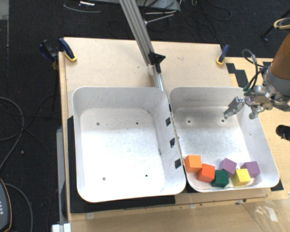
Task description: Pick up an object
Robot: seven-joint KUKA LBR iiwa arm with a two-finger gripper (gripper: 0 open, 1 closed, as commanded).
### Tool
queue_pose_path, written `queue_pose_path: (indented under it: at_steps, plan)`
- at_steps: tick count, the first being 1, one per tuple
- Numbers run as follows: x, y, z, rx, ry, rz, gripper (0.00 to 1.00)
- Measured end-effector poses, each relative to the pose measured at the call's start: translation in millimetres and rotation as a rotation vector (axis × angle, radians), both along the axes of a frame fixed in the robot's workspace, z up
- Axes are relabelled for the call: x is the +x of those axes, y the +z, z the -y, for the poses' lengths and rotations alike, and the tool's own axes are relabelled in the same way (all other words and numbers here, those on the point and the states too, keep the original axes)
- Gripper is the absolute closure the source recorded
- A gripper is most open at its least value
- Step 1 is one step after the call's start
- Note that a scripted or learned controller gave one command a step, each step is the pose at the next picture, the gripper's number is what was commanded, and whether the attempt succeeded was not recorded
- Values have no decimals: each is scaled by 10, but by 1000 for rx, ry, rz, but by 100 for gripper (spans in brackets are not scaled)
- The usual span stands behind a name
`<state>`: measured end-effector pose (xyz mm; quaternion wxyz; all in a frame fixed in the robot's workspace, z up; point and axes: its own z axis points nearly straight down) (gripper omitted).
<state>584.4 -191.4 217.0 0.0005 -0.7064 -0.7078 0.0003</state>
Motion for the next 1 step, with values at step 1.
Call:
queue_pose_path:
  at_steps: [1]
  plan:
    - [-818,-840,-17,3,-6,-11,0]
